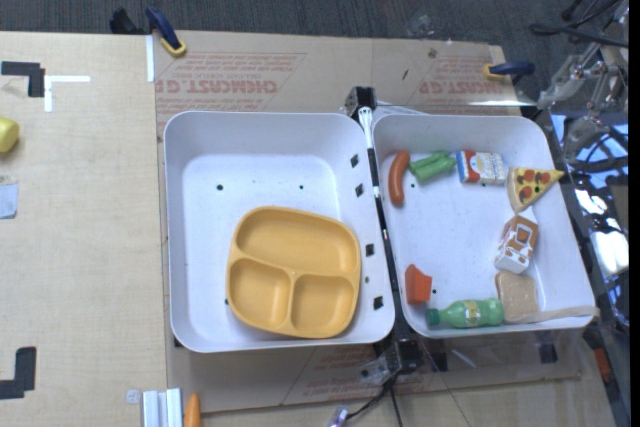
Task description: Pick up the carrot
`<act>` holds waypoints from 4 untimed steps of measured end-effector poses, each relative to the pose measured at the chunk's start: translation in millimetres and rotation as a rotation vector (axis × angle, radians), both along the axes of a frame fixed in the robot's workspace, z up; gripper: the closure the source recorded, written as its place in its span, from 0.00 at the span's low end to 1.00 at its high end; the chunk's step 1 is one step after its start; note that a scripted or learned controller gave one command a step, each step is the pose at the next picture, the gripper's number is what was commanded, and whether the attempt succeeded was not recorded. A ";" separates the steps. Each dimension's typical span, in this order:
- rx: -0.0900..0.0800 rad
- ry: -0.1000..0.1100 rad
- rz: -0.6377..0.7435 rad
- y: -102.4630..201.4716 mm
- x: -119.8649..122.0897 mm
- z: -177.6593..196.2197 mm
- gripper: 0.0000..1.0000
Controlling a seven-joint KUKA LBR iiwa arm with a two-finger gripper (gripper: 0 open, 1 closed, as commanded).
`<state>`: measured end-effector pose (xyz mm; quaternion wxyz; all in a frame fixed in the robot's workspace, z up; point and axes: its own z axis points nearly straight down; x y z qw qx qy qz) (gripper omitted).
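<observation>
From the camera above, I see the counter point(80, 245) with its two white bins side by side. The left bin point(190, 215) holds a yellow divided plate point(294, 272) lying flat toward its near side. The right bin point(470, 225) holds the toy food. The carrot point(417, 284), a short orange piece, lies by the bin's left wall toward the near end, just above the green bottle point(466, 314) that lies on its side along the near wall. A slice of bread point(517, 296) touches the bottle's right end, with a small carton point(517, 245) just beyond it. Along the far wall lie a sausage point(398, 178), a green vegetable point(432, 166), a small box point(482, 167) and a pizza slice point(531, 185). I cannot tell the state of my claw here.
</observation>
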<state>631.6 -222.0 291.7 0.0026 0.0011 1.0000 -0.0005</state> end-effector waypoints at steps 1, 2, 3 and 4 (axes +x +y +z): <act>0.002 0.001 -0.056 79.8 -10.0 -102.3 0.00; 0.002 0.002 -0.023 130.8 -32.7 -141.6 0.00; 0.002 0.003 -0.012 211.1 -76.5 -99.4 0.00; 0.001 0.002 0.554 234.4 -80.6 -99.5 0.00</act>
